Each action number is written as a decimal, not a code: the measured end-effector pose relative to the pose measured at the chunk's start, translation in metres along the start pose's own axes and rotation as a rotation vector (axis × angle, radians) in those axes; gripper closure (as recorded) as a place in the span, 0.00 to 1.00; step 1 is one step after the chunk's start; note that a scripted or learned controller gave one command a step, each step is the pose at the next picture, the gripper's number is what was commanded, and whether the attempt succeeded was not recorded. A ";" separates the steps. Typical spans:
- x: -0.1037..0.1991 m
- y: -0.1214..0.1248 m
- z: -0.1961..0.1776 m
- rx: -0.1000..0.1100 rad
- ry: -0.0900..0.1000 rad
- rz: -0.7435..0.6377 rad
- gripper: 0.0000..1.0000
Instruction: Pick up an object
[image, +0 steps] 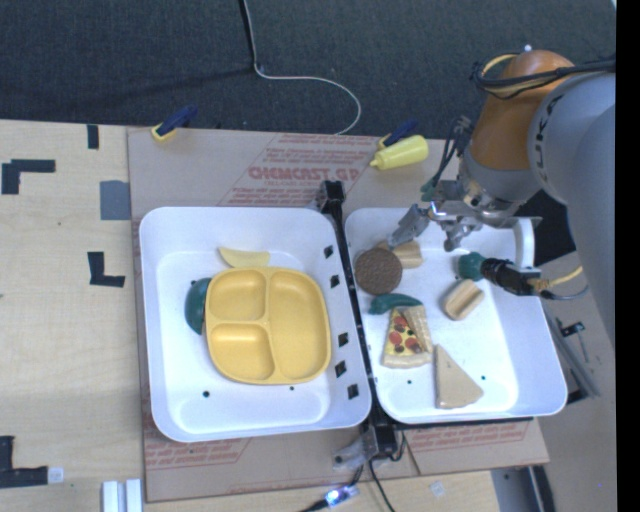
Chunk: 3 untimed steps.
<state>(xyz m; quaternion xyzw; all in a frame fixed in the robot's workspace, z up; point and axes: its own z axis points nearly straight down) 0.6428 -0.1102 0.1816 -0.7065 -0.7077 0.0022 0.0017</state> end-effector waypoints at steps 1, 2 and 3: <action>-0.004 0.006 0.046 -0.002 -0.001 -0.001 0.00; -0.002 0.007 0.097 -0.004 0.003 0.000 0.00; -0.001 0.012 0.078 -0.019 0.002 -0.002 1.00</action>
